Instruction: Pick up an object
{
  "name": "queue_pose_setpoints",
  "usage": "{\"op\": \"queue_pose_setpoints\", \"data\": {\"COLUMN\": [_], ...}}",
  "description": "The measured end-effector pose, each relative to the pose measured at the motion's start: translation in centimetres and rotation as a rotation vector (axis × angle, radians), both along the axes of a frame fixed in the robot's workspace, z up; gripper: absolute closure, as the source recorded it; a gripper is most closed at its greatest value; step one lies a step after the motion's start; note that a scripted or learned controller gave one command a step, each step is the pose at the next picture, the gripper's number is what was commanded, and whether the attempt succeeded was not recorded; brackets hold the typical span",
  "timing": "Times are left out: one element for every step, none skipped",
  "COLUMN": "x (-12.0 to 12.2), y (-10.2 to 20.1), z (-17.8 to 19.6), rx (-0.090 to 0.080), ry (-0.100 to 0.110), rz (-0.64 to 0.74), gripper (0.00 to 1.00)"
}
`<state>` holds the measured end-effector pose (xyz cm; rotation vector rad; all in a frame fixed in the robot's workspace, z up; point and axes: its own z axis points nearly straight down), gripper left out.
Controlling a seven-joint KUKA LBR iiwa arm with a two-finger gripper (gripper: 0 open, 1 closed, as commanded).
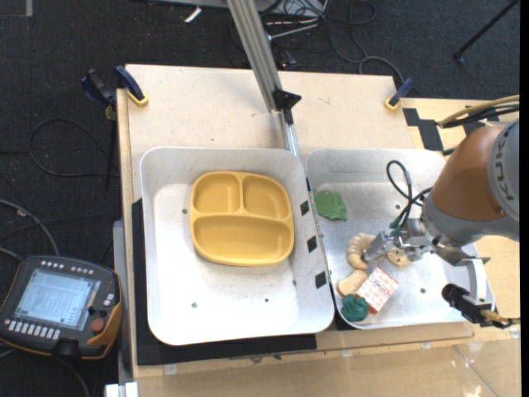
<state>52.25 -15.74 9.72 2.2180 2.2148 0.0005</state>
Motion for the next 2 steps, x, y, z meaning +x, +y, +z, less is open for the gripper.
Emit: {"op": "queue_pose_setpoints", "data": {"x": [0.2, 1.3], "y": [0.1, 0.1], "z": [1.3, 6.2], "rx": [0.001, 0.003], "ry": [-0.004, 0.0], "rz": [0.0, 0.005], "gripper": [1.0, 1.0]}}
